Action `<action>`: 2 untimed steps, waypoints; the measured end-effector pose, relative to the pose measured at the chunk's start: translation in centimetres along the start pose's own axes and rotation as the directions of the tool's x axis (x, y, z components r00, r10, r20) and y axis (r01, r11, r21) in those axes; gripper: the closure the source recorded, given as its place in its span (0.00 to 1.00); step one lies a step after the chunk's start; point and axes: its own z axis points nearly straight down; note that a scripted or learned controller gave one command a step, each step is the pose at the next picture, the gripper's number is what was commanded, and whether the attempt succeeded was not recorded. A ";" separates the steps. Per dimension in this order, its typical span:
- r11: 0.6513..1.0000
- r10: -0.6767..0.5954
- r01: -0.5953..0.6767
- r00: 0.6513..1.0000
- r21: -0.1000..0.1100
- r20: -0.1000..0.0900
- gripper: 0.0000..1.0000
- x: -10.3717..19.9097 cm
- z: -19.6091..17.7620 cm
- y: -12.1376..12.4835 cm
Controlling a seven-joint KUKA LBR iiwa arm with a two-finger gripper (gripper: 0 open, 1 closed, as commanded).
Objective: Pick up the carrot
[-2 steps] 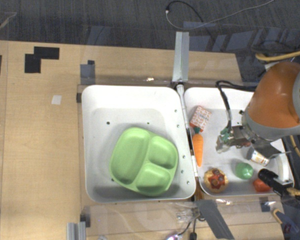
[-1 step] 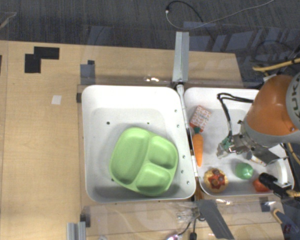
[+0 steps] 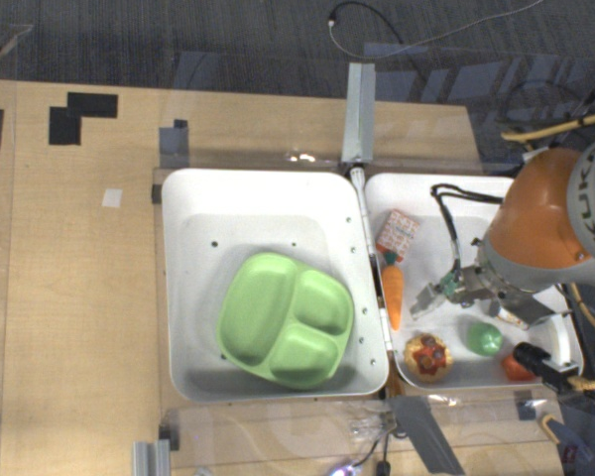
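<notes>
One carrot [image 3: 393, 297] lies against the right bin's [image 3: 476, 188] left wall, and the gripper [image 3: 438, 296], fingers spread and empty beside it, could jam against that wall.

Arm: grey KUKA arm with an orange band [image 3: 540, 216], entering from the frame's right edge, centre right.
Gripper: two-finger metal gripper [image 3: 446, 294], pointing left, lower right of frame.
</notes>
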 end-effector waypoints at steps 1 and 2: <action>0.993 0.115 -0.115 0.993 -0.005 0.002 0.00 -1.8 -12.5 7.9; 0.992 -0.129 0.129 0.992 -0.002 0.001 0.00 3.2 -6.0 4.8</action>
